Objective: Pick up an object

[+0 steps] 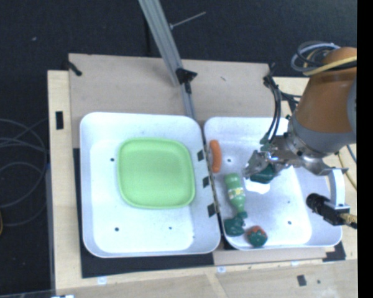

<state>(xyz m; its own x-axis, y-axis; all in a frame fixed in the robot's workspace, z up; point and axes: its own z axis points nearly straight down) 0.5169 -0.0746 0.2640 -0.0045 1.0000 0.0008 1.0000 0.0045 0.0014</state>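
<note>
My gripper hangs over the middle of the right bin, shut on a small dark teal object that shows between its fingertips. Left of it, along the bin's left wall, lie an orange sausage-shaped piece and a green bottle. Near the front left corner sit a teal lump and a red and green piece.
The left bin holds a light green square plate. A grey metal pole slants down to the divider between the bins. The arm's grey and orange body covers the right bin's far right part.
</note>
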